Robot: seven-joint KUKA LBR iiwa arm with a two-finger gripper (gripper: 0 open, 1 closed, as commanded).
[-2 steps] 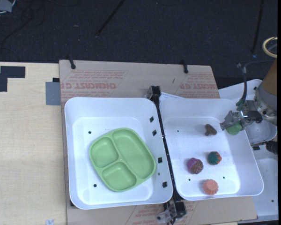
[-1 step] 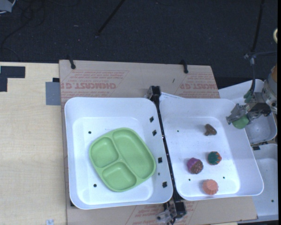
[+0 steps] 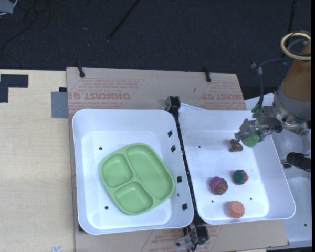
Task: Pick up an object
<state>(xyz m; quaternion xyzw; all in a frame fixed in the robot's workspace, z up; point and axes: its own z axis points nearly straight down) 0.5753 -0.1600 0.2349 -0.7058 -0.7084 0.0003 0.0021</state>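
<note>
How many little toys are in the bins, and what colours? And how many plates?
Purple toy: 1
Dark green toy with red: 1
Orange toy: 1
Brownish toy: 1
Green plate: 1
Total: 5

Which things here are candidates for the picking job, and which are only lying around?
For the job: brown object beside the gripper, purple ball, green ball, orange ball.
Lying about: green divided plate, cardboard sheet.

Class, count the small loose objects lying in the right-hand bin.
4: a brown lump by the gripper, a purple one, a green-red one, an orange one.
</note>
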